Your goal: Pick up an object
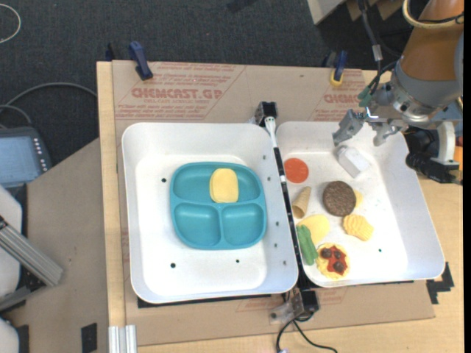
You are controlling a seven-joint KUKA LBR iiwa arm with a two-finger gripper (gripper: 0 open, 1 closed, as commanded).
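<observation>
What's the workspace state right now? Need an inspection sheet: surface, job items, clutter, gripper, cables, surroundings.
Surface: brown board bearing the left bin and right bin, side by side.
Job's things: in the right bin, orange disc, brown patty, cone, ridged yellow piece, pale yellow piece, green pod, pizza slice. In the left bin, teal divided plate with a yellow piece in its top compartment.
Clutter: blue clamps at the board's far edge.
Gripper: gripper over the right bin's far end, open, holding nothing.
Cables: cable off the near edge; loops on the floor.
Surroundings: dark carpet.
</observation>
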